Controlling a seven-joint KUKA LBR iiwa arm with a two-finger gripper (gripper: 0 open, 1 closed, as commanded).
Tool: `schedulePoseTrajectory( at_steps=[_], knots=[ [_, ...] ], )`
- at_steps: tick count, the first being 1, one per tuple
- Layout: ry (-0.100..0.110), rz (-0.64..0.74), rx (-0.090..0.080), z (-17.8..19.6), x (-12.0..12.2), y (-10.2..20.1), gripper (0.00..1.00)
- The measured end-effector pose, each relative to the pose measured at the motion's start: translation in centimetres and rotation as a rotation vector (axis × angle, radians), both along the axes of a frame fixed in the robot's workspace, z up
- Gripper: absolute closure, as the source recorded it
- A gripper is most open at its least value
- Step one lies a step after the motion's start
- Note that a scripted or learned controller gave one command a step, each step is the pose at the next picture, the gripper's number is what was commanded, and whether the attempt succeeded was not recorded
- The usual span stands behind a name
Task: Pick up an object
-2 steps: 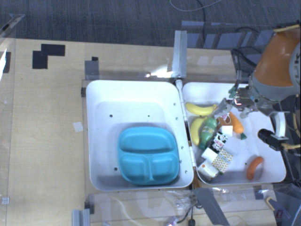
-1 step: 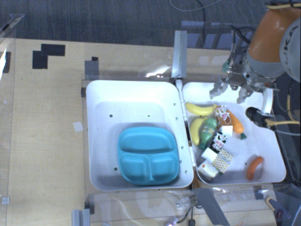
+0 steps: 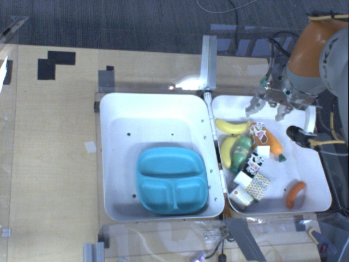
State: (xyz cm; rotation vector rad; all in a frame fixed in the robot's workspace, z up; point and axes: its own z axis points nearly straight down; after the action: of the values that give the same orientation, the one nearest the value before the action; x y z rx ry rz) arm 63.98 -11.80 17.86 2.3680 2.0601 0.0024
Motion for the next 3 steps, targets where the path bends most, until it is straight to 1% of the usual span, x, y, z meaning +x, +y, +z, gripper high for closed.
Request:
schedulePoseTrajectory(
  at_steps=[1,2,3],
  knots=[
    [-0.008,0.137,-0.001,-9.0,0.6,-0.7,0.00],
    [-0.007,0.237,-0.002,-9.0,-1.8,-2.9,0.00],
    [-0.009,0.176,-0.002,-8.9,-4.3,-2.2,0.00]
  ],
)
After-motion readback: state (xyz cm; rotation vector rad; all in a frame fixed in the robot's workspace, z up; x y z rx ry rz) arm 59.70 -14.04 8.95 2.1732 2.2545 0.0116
